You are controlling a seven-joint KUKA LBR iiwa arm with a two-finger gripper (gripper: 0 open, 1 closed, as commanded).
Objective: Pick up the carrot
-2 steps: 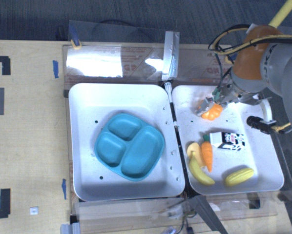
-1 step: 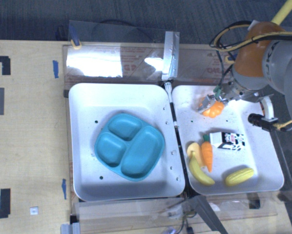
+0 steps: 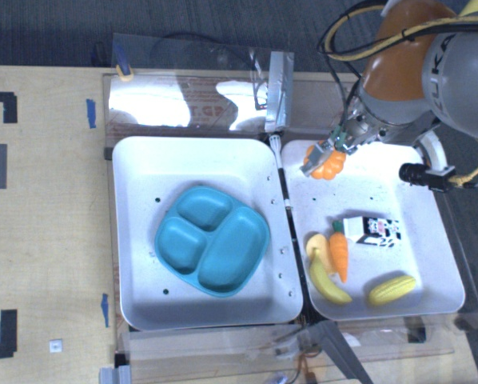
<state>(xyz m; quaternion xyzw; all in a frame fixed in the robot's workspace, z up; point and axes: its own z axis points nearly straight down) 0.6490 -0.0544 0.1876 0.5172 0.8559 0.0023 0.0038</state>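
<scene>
The carrot (image 3: 340, 256) lies in the right bin (image 3: 431, 214), orange with a green top pointing to the back, pressed against a yellow banana (image 3: 325, 277). My gripper (image 3: 325, 155) hangs over the bin's back left corner, well behind the carrot. It is shut on a small round orange toy fruit (image 3: 328, 166), which sits between its fingers. The carrot lies apart from the gripper, untouched.
A white box with a black cow pattern (image 3: 373, 230) lies just right of the carrot. A yellow oblong fruit (image 3: 392, 288) rests near the bin's front. The left bin (image 3: 135, 166) holds a blue divided plate (image 3: 213, 238).
</scene>
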